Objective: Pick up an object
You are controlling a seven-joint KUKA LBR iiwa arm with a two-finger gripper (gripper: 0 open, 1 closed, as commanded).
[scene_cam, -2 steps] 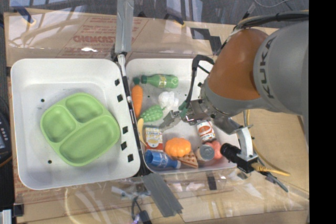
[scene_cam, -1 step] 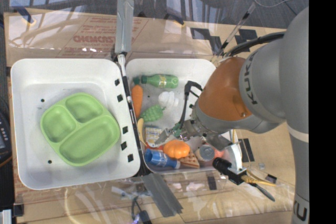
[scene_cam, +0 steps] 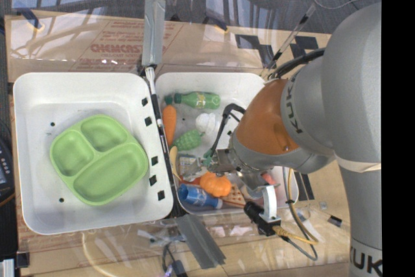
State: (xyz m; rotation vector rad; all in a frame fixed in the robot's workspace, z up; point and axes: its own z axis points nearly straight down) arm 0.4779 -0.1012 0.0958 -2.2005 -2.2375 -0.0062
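Observation:
In the right bin (scene_cam: 214, 80) lie a green bottle (scene_cam: 192, 100), an orange carrot (scene_cam: 169, 124), a white round object (scene_cam: 205, 121), a knobbly green toy (scene_cam: 189, 139), an orange round toy (scene_cam: 216, 185) and a blue bottle (scene_cam: 198, 198). My gripper (scene_cam: 251, 190) hangs low over the bin's front right part, just right of the orange toy. The orange-banded wrist (scene_cam: 269, 126) hides much of it, along with the bin's right half.
A green divided plate (scene_cam: 98, 159) sits in the left bin (scene_cam: 39, 94). A grey strip and black clips (scene_cam: 153, 133) mark the wall between the bins. Cables (scene_cam: 292, 230) trail off the bench's front right. Cardboard (scene_cam: 97, 42) lies behind the bins.

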